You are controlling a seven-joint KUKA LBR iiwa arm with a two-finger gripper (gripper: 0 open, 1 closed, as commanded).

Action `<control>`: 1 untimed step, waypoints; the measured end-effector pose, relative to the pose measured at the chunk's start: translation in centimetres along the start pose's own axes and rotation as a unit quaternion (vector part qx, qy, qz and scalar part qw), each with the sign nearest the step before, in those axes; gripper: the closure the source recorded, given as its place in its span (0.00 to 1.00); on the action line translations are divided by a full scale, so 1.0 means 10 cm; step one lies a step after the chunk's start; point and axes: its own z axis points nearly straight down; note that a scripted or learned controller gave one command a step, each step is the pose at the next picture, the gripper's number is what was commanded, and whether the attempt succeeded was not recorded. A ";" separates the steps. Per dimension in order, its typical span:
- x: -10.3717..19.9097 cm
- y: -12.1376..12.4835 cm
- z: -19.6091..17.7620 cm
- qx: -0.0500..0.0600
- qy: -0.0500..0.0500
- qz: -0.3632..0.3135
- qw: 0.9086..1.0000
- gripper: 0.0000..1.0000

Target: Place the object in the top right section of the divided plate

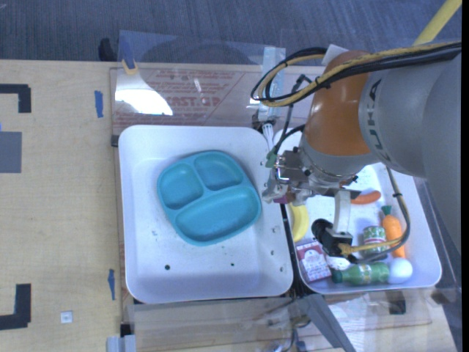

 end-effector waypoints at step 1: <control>0.98 -0.08 0.22 0.000 0.000 -0.036 0.999 1.00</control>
